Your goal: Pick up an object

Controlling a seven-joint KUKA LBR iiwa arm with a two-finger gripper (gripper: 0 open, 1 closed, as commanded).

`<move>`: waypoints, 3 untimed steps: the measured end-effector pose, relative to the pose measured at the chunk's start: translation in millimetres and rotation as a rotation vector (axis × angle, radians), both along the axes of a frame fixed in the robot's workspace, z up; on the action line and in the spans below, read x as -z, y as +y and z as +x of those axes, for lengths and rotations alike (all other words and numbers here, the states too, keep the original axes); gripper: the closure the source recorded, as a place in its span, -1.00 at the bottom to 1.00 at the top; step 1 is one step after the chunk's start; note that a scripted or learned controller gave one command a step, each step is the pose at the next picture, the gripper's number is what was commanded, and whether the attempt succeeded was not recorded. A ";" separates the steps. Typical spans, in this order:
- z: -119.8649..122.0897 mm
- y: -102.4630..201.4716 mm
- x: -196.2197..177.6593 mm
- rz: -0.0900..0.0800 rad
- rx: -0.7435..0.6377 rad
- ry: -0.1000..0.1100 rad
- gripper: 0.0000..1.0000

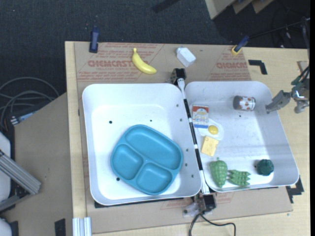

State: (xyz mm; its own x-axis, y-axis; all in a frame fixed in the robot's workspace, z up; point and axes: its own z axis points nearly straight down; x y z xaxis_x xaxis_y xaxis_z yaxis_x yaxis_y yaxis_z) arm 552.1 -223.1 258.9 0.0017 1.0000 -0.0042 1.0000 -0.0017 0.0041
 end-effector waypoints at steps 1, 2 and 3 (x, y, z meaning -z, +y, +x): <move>98.2 0.8 74.0 0.004 -0.003 0.004 -1.00; 113.8 18.0 162.8 0.002 -0.003 0.001 -1.00; 114.1 18.4 153.1 0.001 -0.004 0.000 1.00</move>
